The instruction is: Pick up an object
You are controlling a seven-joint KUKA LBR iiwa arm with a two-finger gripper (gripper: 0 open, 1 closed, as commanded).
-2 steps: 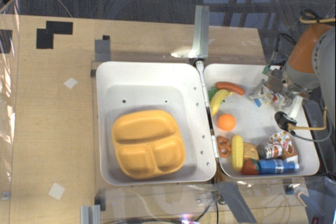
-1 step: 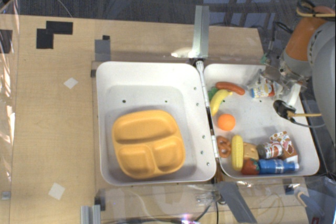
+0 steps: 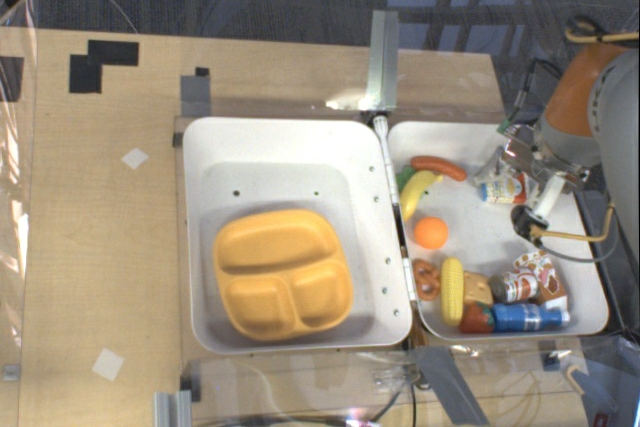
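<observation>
Whether the jaws were wide or narrow could not be told, because the gripper (image 3: 524,181) was seen from above and its own metal parts covered them. The gripper hung low over the far right part of the right bin (image 3: 480,240), at the end of the grey arm (image 3: 612,115) that came in from the right. Just beside it, on its left side, was a small carton (image 3: 499,188). The carton was white with some red and blue print on it, and it looked a little tilted on the bin floor. It seemed to touch the gripper, but it was not clear if it sat between the jaws or only next to them. Left of the carton, near the far left corner of the same bin, lay a red sausage (image 3: 438,168), with a yellow banana (image 3: 418,192) just near of it. An orange (image 3: 431,232) lay alone near the middle of the left side. Along the near wall were a pretzel (image 3: 426,278), a corn cob (image 3: 452,288), a printed can (image 3: 522,285) and a blue bottle (image 3: 527,318) lying on its side, all close together. The left bin (image 3: 205,215) held a yellow tray (image 3: 285,270) with three compartments, well apart from the gripper.
</observation>
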